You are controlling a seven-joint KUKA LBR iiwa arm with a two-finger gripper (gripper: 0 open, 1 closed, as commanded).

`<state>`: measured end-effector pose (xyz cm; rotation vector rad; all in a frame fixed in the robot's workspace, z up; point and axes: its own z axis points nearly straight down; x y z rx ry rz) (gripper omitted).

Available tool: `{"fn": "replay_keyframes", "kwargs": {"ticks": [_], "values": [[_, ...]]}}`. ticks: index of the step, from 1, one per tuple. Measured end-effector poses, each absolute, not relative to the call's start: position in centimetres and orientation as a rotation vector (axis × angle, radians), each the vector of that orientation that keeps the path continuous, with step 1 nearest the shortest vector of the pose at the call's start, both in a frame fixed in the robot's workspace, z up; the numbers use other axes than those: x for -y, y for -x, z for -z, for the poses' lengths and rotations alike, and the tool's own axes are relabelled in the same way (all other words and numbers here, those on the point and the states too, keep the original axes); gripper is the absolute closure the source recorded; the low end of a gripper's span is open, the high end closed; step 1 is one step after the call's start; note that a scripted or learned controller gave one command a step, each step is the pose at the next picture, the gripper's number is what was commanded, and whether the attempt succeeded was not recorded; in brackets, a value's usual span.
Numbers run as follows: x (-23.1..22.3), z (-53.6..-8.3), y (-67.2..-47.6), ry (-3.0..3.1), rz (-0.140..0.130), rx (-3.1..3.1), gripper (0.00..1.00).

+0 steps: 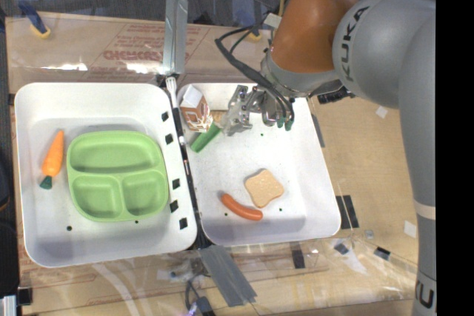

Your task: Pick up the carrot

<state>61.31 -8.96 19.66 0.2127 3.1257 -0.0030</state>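
Bins [29,159] rest on taped cardboard [133,44].

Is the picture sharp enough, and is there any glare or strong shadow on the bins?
Camera view: mildly soft overall; the carrot and green tray read clearly; the gripper looks cluttered and hard to resolve; lighting is even, shadows faint, slight glare on the bench's plastic sheet.

We see the carrot [52,156] wedged between the left bin's wall [22,159] and the green tray [116,175], open from above; across the central divider [180,159], carton [195,108], sausage [241,207] and toast [264,188] leave bare floor between.
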Motion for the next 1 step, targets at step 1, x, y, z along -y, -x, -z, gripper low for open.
{"fn": "replay_keyframes", "kwargs": {"ticks": [1], "values": [[-0.6, -19.28, -63.46, -0.166, -0.004, -3.134, 1.0]]}}
